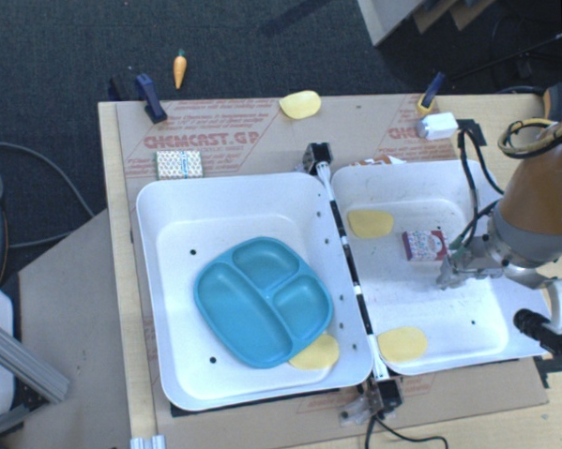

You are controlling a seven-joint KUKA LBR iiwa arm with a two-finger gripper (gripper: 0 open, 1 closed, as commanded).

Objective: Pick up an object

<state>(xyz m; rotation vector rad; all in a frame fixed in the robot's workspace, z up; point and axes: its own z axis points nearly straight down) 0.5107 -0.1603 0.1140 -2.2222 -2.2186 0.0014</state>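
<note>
**Two bins, four yellow discs, one small packet**

Two shallow white plastic bins sit side by side on the tabletop (220, 128), a board printed with red lettering. The left bin (164, 234) holds one glossy blue compartment plate (262, 301), rounded and divided into three wells, with one pale yellow disc (316, 354) tucked against its lower edge. The right bin (474, 326) holds two more flat yellow discs, one near its upper left (369, 224) and one at its lower left (401, 342), plus one small rectangular packet (423, 245) with a red and white wrapper. A fourth yellow disc (300, 104) lies on the tabletop beyond the bins, near one patterned square tile (179, 163).

The pincer (450, 274) is low in the right bin, just beside the packet's lower right corner. Whether it is released or clenched cannot be told, and nothing is seen between its tips.
</note>
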